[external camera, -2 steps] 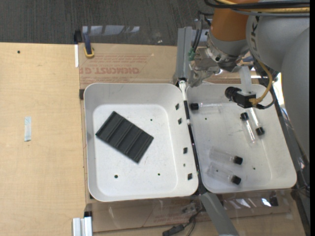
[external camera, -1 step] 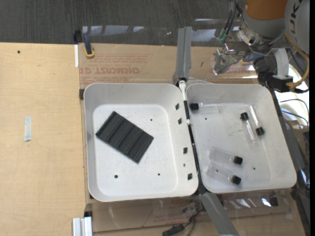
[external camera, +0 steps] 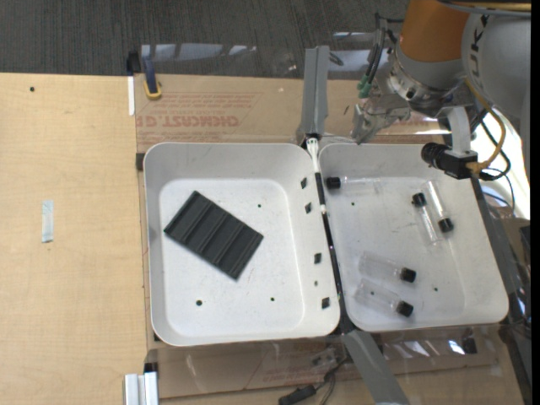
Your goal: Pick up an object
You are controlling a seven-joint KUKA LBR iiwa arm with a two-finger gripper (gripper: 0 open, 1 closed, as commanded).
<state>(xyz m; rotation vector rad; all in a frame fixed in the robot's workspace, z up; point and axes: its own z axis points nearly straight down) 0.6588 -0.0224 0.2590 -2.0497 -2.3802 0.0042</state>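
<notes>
Nearest me, clear vials [external camera: 384,298] lie in the right bin [external camera: 498,298]; a dark ribbed panel [external camera: 213,234] in the left bin [external camera: 156,294]. The gripper [external camera: 369,125] hovers behind; its state I cannot tell.

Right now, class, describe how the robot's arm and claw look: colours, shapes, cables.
The arm is thick, rounded and pale grey, with a glossy orange band above the wrist. Below it sits a small metallic claw with green wiring beside it. A black fitting trails black and yellow cables.
</notes>
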